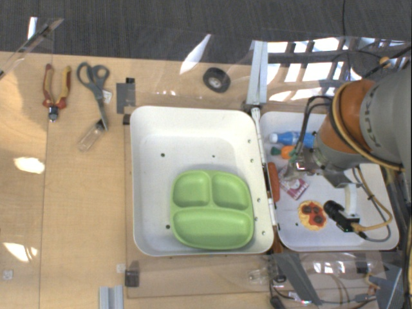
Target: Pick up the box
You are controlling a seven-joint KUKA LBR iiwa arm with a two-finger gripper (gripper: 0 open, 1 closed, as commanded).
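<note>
My gripper (300,167) hangs low over the left part of the right bin (335,242), at the end of the grey arm with the orange band. Right beneath it lies a small pale box (295,187) with red print, flat on the bin floor. The gripper's tip is directly above the box's upper edge, and I cannot see whether they touch. The arm hides the middle and back of this bin.
A blue bottle (284,137), a small orange and green piece (282,151), a red stick (273,180) and a toy pizza (312,215) lie around the box. The left bin (148,172) holds a green divided plate (211,208). Pliers (55,90), scissors (95,85) and a tape roll (216,79) lie on the bench.
</note>
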